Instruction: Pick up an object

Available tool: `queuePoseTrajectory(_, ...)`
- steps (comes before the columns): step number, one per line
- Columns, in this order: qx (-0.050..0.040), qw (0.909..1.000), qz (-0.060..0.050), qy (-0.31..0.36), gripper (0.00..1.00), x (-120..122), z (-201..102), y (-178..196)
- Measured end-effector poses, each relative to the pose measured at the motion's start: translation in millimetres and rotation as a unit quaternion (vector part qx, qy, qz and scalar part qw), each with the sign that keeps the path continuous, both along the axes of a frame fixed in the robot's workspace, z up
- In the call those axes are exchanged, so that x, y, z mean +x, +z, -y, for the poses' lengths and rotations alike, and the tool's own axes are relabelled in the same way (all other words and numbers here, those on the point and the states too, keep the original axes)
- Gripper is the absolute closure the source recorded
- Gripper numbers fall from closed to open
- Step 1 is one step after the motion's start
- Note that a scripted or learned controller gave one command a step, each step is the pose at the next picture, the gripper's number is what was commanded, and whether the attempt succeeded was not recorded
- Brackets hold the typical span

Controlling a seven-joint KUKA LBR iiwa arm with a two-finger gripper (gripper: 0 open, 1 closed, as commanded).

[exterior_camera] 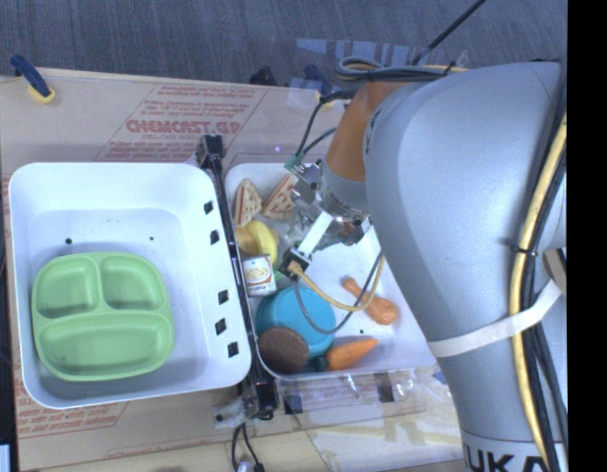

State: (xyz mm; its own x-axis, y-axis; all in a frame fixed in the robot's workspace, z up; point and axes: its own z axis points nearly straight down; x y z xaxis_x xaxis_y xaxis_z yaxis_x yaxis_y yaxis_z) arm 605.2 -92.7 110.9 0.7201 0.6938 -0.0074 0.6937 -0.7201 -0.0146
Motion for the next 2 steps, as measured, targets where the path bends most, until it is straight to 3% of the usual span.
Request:
queuePoseTrajectory(1,-0.0006,0.9973,0.005,0.073,1.0,-25,-43,82)
queuePoseTrajectory(2,-0.0023,0.9995,0.003,0.03,1.0,-1,-42,80)
